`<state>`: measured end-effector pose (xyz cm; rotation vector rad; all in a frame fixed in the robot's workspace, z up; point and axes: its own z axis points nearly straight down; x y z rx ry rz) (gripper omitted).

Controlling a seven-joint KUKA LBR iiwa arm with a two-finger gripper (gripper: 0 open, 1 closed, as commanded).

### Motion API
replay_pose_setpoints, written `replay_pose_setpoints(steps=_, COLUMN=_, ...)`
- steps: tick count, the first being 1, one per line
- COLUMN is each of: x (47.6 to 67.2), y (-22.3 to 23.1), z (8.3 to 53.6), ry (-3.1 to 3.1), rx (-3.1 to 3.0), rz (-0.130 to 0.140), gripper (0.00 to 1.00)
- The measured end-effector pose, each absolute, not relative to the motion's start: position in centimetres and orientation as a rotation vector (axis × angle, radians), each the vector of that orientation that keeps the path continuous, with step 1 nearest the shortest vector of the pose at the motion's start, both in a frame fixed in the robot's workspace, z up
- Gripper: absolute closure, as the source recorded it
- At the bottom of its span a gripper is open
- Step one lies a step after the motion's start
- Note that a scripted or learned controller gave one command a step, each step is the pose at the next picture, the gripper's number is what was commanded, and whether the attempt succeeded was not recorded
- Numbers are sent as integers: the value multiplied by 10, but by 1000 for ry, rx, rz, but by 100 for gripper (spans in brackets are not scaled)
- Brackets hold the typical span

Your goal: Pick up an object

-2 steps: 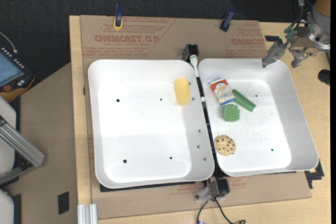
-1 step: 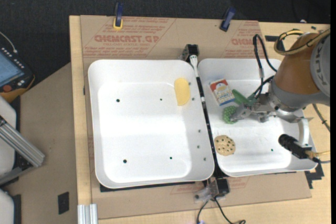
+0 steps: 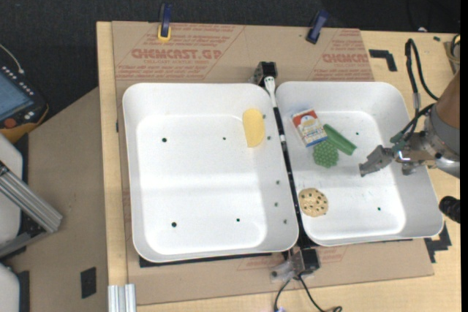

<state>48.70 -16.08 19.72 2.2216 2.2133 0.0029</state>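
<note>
White plastic bins sit side by side on the worktop; the right bin [image 3: 380, 219] holds a small carton [image 3: 308, 126], a green stick [image 3: 338, 139], a green knobbly ball [image 3: 325, 154] and a cookie [image 3: 313, 202], while a yellow piece [image 3: 254, 127] lies in the left bin [image 3: 190, 230]. Best to descend squarely over one isolated item, probably the cookie. The claw [image 3: 374, 162] hovers right of the ball, its fingers slightly spread, pinching nothing.
</note>
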Motion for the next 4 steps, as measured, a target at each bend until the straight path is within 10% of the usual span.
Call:
replay_pose_setpoints(steps=1, x=488, y=-229, z=284, ry=2206, rx=2217, rz=2, gripper=0)
replay_pose_setpoints(steps=2, x=489, y=-225, z=289, ry=2217, rx=2218, rz=1, gripper=100)
replay_pose_setpoints(steps=4, x=478, y=-130, z=98, ry=2238, rx=2220, rz=0, gripper=100)
